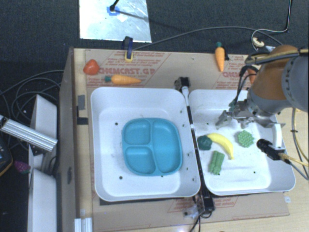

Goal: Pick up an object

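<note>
Gripper [235,118] hovers fingers spread, pinching nothing, over the right bin [280,180], presumably lining up a pick: banana [221,142] lies near at its 7 o'clock, among dark green piece [204,142], green cob [216,162], and round green item [245,138].

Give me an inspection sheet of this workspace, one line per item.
Surface: cardboard-topped bench bearing left bin and right bin, side by side.
Job's things: banana, dark green piece, ridged green piece, round green piece, all in the right bin.
Clutter: blue divided plate in the left bin; two carrots and an orange piece on the cardboard.
Gripper: gripper over the right bin's back part, holding nothing.
Cables: loose cables left of the bench; cable behind.
Surroundings: dark carpet, shiny sheet.
</note>
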Action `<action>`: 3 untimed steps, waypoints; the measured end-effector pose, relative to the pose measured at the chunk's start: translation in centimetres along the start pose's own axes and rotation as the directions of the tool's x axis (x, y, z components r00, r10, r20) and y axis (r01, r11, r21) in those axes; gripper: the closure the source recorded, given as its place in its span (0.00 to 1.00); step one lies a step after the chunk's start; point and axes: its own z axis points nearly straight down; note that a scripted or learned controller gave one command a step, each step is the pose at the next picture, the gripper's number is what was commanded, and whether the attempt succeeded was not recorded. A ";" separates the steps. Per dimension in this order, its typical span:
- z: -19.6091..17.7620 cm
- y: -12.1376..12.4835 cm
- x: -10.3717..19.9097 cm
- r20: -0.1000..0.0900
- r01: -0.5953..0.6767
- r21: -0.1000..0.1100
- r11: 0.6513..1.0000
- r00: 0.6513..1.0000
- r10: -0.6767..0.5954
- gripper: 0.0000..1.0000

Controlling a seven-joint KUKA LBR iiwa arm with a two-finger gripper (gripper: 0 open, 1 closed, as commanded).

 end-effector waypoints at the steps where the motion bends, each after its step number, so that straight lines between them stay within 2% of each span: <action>1: 3.5 -2.8 3.6 -0.001 0.003 -0.001 1.000 1.000 -0.003 0.00; 2: 2.4 -2.6 3.5 0.000 0.004 -0.005 1.000 1.000 -0.004 1.00; 3: 2.4 -2.7 3.5 -0.001 0.003 -0.004 1.000 1.000 -0.003 0.00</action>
